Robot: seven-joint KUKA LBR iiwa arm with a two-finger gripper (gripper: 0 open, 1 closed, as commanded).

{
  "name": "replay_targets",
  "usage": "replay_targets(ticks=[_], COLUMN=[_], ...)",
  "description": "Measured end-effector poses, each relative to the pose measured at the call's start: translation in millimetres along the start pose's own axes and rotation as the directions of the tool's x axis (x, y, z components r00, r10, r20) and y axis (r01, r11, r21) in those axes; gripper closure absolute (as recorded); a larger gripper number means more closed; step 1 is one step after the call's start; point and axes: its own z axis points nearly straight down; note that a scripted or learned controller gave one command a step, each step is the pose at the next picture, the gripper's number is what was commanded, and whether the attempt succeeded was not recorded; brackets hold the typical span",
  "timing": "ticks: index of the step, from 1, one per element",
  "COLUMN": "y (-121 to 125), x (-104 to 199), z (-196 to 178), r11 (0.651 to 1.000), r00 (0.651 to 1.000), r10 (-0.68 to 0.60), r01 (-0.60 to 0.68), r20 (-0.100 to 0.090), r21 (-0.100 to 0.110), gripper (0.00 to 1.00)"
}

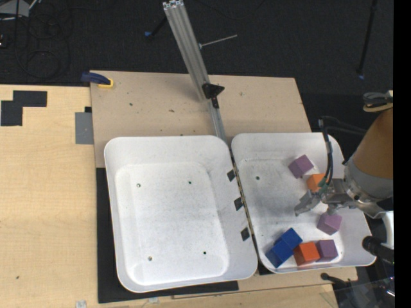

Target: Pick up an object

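The grey KUKA arm with its orange band [379, 147] reaches in from the right edge of the camera view, its thick upper part filling the right margin at mid-height. Below the orange band the wrist narrows to a grey collar, and a dark cable [328, 156] loops from above down along the wrist's left side. The two-finger metal gripper [309, 203] points left and slightly downward, low over the right-hand bin. Its grey fingers [304, 206] are slim and blurred, and their spacing is not readable from this angle.
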Motion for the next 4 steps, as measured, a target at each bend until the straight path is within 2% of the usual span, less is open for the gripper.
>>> replay_targets(ticks=[1, 2, 3, 4], y=[4, 6, 5, 5], x=[-1, -1, -2, -6], z=[45, 74, 64, 21], r11=[1.000, 1.000, 1.000, 1.000], r00=[1.000, 1.000, 1.000, 1.000], r10=[0.001, 0.003, 0.008, 0.004], r01=[-0.001, -0.003, -0.008, -0.004], r20=[0.001, 0.002, 0.001, 0.004], r21=[-0.001, -0.010, -0.008, -0.010], gripper=[0.00, 0.00, 1.00, 1.00])
